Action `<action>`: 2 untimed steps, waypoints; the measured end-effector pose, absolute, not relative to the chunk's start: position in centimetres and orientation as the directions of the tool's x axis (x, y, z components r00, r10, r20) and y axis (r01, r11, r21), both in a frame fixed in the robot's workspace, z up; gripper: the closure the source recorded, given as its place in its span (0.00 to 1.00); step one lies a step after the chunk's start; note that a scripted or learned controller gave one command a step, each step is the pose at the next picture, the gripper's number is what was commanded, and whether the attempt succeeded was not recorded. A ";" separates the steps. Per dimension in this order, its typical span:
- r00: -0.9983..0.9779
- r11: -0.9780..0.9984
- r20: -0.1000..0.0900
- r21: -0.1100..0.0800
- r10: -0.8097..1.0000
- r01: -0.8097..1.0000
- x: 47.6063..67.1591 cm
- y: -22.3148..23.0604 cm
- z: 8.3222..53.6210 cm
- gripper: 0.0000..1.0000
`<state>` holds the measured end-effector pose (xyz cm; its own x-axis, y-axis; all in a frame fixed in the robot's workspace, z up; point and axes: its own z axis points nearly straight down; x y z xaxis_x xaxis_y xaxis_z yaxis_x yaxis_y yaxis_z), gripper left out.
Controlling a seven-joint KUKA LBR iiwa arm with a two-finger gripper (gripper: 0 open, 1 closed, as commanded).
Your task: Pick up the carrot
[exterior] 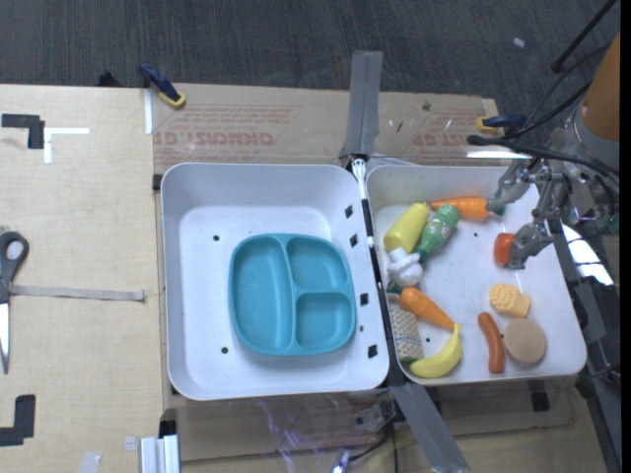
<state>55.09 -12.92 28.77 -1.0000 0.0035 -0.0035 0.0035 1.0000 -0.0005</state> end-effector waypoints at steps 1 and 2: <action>-0.992 0.992 -0.001 0.000 0.129 0.129 50.9 -9.3 15.7 0.00; -0.999 0.999 -0.014 -0.001 0.049 0.049 49.4 -9.5 9.4 0.00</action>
<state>49.42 -9.50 9.43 -0.9987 0.0495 -0.0135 0.0495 0.9988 -0.0010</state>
